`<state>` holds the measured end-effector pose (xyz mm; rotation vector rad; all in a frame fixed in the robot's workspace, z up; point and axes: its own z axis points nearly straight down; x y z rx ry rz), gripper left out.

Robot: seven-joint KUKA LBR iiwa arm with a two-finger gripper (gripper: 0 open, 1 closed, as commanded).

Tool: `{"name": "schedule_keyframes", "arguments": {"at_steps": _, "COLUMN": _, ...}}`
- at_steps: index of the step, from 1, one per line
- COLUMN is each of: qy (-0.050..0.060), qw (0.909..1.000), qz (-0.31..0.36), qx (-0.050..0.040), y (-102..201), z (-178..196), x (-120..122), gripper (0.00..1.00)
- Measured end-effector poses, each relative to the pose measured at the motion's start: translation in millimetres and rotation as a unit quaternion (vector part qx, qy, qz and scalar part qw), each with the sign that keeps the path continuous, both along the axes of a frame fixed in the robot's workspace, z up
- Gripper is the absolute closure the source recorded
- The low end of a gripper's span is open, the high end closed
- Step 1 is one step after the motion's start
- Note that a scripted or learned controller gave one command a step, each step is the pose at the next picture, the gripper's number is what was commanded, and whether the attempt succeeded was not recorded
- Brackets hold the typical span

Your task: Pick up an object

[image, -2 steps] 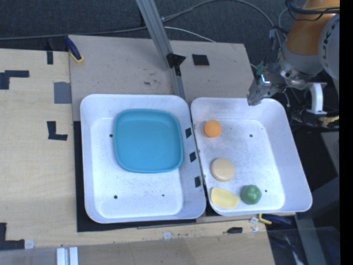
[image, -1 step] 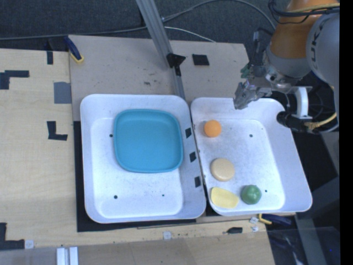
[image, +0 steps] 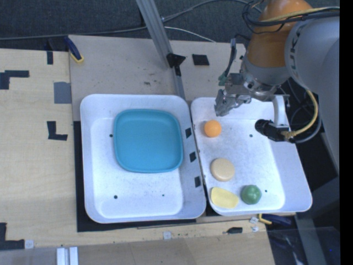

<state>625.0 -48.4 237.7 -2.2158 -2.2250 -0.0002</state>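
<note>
Camera view, looking down at a slant: you've got four small objs in the right bin (image: 287, 164). Orange ball (image: 212, 128) sits near the bin's upper-left corner, close to the left wall, alone on open floor. Below it, w/ a clear gap, lies a tan round disc (image: 223, 169). Lower still, at the front-left corner, a yellow piece (image: 224, 197) rests against the front wall, just under the disc. Green ball (image: 251, 194) is just beside the yellow piece on its right, apart from the disc.

Left bin (image: 94, 148) holds a blue square plate (image: 148, 140), flat, toward its upper part; both bins sit edge to edge, w/ black clips along the seam.

Room: right half of the right bin floor is bare, so is the strip btwn orange ball and disc. A grey metal post (image: 160, 37) slants down to the rear corner where the bins meet.

Gripper (image: 223, 108) hangs over the right bin's rear-left edge, above and slightly right of the orange ball, not touching it. Nothing visible btwn its tips. How far apart the tips stand — you can't tell from this angle. Arm w/ orange band (image: 276, 32) comes in from the right, cables trailing beside the bin's right wall.
</note>
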Motion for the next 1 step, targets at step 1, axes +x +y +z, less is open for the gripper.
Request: {"name": "schedule_keyframes", "arguments": {"at_steps": 1, "qy": -0.001, "qw": 1.0000, "qz": 0.000, "qx": 0.0000, "y": 46.5, "z": 8.3, "x": -20.8, "gripper": 1.00}}
